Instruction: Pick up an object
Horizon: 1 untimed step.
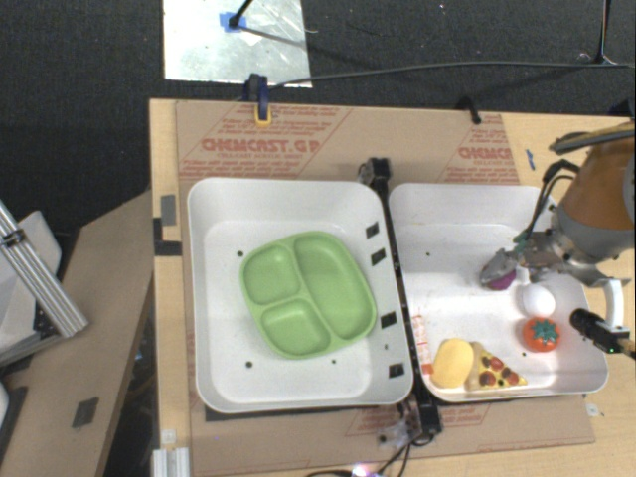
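**Nothing picked up yet: the arm is low over the toys**

Start at the green plate (308,293). It is smooth plastic with three dips in it, and it lies in the left bin (214,266), which is shallow and white with round corners.

To the right of the green plate is the right bin (447,227), where all the toys are. Nearest the plate is a yellow lump (452,362) (soft-looking and round), touching a flat pizza slice (494,371) with red dots. Farther right sit a purple thing (500,277), a shiny white egg (538,299) and a red tomato (542,334) with a green top.

The gripper (517,261) is right above the purple thing. I cannot tell what state it is in. No toy looks lifted, so the grabbing and lifting is probably still to do.
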Tool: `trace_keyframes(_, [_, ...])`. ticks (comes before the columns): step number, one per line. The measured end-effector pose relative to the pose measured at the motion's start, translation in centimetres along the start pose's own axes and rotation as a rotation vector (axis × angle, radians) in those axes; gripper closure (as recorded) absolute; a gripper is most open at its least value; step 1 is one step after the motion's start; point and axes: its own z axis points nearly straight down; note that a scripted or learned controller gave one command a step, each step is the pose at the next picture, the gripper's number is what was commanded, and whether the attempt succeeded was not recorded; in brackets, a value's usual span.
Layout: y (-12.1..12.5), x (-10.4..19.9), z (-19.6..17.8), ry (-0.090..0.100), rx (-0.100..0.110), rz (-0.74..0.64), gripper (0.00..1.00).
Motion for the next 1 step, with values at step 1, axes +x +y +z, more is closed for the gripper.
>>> trace_keyframes(1, [0.13,-0.01,-1.35,-0.001,-0.005,0.0,1.0])
